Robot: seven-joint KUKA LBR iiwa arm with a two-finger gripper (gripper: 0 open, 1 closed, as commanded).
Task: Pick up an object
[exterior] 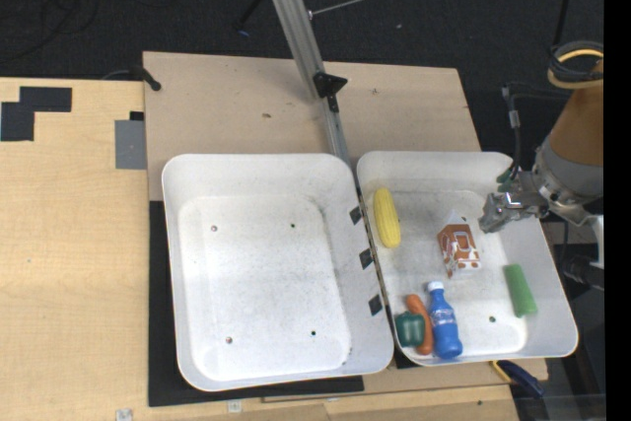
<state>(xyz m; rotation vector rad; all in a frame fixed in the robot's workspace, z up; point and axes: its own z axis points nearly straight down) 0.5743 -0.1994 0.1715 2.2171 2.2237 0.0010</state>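
Note:
The right bin holds several objects. A yellow corn cob lies near its left wall. A red-and-white carton sits in the middle. A blue bottle lies at the front beside an orange carrot and a green pepper. A green block rests near the right wall. My gripper hangs over the bin's upper right part, right of the carton and apart from it. Nothing shows between its fingers.
The left bin stands beside the right one, with black clips along the shared wall. A slanted aluminium bar rises behind the bins. Wooden board surrounds them, and yellow cable coils at the far right.

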